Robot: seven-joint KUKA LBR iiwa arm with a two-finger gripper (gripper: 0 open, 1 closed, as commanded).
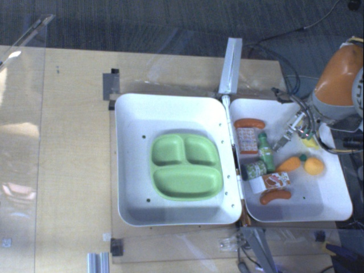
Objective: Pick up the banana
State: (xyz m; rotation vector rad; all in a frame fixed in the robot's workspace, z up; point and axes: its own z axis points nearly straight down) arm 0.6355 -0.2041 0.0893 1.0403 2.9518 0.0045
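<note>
Single fixed camera — high above, slanted down, both bins

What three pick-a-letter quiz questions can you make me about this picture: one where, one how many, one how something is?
1. Where is the green moulded plastic tray?
A. In the shallow white bin on the view's left
B. In the other white bin
C. On the bare wooden bench

2. How many compartments does it have?
A. One
B. Five
C. Three

3. How is the small green plastic bottle?
A. Standing on the tray
B. Lying in a bin among other things
C. Hanging from the arm

Answers: 1 A, white walls surround it; 2 C, two on top, one wide below; 3 B, it lies flat beside a packet.
</note>
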